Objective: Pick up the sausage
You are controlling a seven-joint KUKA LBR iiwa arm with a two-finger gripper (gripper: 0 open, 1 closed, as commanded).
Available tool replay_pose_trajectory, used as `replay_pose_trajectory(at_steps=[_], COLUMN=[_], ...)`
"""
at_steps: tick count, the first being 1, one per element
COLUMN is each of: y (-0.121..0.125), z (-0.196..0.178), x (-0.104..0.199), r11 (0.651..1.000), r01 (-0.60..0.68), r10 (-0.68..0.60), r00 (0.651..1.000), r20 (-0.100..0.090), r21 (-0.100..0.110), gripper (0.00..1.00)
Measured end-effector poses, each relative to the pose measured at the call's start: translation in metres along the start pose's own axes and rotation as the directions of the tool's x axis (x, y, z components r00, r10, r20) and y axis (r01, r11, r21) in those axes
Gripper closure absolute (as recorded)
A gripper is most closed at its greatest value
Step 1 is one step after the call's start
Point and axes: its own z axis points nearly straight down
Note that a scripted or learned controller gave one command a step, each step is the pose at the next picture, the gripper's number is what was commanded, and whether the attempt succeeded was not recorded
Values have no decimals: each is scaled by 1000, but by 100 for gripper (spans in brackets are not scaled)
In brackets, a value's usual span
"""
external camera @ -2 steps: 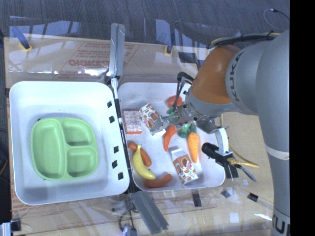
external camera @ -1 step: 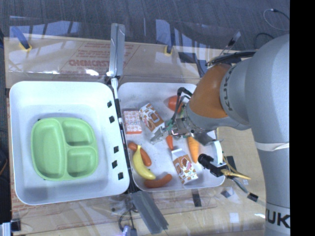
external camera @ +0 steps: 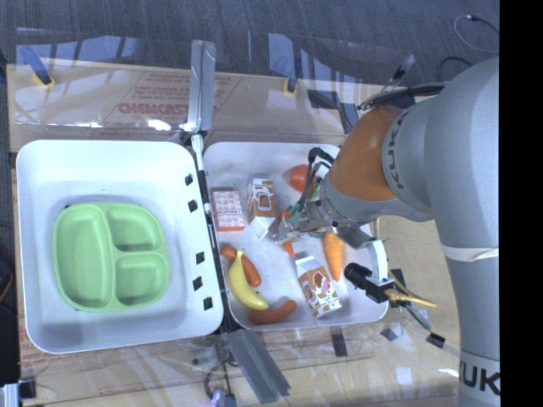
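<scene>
Right bin, your stock: sausage at the near edge, touching the banana. Gripper low over the bin's middle, beside the carrot; whether it is clenched you cannot tell. Left bin: green tray.

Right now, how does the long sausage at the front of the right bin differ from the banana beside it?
The sausage is reddish brown; the banana is yellow. The sausage lies crosswise along the right bin's front wall, while the banana runs diagonally, curving down toward it. The banana looks thicker. Both are elongated, lie flat in the same bin, and meet near the sausage's left end.
</scene>
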Motion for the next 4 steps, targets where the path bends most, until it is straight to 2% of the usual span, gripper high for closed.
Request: replay_pose_trajectory(at_steps=[1, 2, 3, 4], y=[-4, 10, 10, -52], z=[-30, -174, -183, -247], x=[-16, 33, 34, -9], r11=[1000, 962, 965, 964], r01=[3, -272, -264, -267], r10=[-3, 272, 264, 267], r00=[1000, 962, 965, 964], r20=[-1, -2, -1, -1], r21=[-4, -4, -1, -6], gripper=[100, 100, 100, 100])
